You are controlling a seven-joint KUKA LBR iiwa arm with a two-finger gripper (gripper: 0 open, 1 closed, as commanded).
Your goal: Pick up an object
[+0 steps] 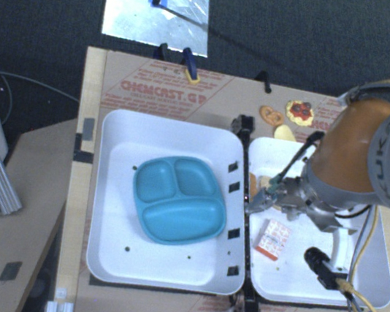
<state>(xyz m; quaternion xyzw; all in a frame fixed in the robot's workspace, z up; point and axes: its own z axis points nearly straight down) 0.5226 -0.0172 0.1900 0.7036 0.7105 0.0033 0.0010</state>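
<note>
Arm [373, 152] over right bin [373, 285]; pincer [266, 195] state unclear; packet [273, 239] below; blue plate [179, 199] left.

Camera position: one fixed camera sat above the surface [214, 88], looking down at a slant.
Facing: it looked toward the two white bins, the left bin [114, 175] and the right bin [292, 283], side by side at mid-frame.
Distance: moderate; both bins fitted whole, with dark floor [43, 0] beyond.
Arm entry: the arm [373, 155] came from the frame's right.
</note>
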